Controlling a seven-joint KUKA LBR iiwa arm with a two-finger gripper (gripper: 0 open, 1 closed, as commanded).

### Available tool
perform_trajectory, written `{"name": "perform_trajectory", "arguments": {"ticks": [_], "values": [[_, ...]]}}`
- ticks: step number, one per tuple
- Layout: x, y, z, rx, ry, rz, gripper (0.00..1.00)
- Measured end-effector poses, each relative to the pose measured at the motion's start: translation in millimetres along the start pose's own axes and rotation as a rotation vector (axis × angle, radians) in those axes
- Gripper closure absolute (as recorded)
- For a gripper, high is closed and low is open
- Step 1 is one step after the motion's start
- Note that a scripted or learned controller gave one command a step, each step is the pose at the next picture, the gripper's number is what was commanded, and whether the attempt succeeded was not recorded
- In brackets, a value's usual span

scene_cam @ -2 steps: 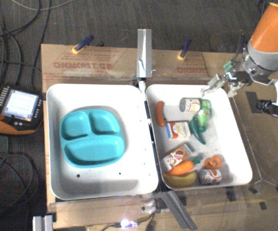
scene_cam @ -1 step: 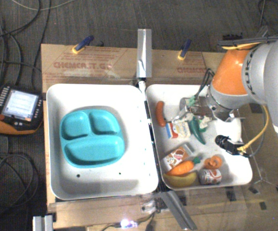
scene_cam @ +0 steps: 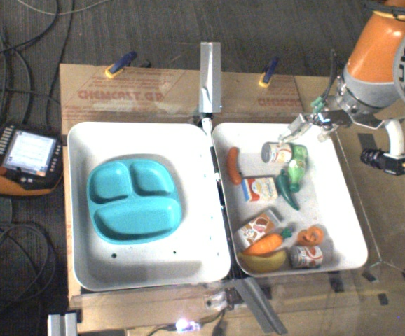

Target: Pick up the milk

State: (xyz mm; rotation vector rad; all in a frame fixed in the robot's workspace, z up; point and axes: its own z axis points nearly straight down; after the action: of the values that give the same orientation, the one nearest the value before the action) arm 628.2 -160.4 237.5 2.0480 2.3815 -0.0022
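The milk [scene_cam: 261, 188] is a small white and red carton lying on its side in the middle of the right bin [scene_cam: 353, 215]. My gripper [scene_cam: 305, 127] hangs over the bin's far right corner, up and to the right of the carton and well apart from it. Its fingers look open with nothing between them. A tin can [scene_cam: 275, 152] lies just below and left of the gripper, between it and the carton.
Around the milk lie a red sausage [scene_cam: 234, 165], green vegetables [scene_cam: 293, 173], a brown carton [scene_cam: 256, 229], a carrot [scene_cam: 265, 243], a banana [scene_cam: 262, 261] and a second can [scene_cam: 305, 257]. The left bin [scene_cam: 80, 257] holds a teal divided plate [scene_cam: 136, 199].
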Motion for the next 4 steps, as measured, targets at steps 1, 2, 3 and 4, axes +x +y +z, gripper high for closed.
{"name": "perform_trajectory", "arguments": {"ticks": [1,2,3,4], "values": [[5.2,39.1,143.2,0.000,-0.004,-0.076,0.00],[4.8,40.5,148.0,0.006,-0.006,-0.297,0.00],[-19.3,15.7,26.2,-0.002,-0.001,-0.239,0.00],[29.7,-16.5,126.0,0.001,0.001,-0.147,0.00]]}}
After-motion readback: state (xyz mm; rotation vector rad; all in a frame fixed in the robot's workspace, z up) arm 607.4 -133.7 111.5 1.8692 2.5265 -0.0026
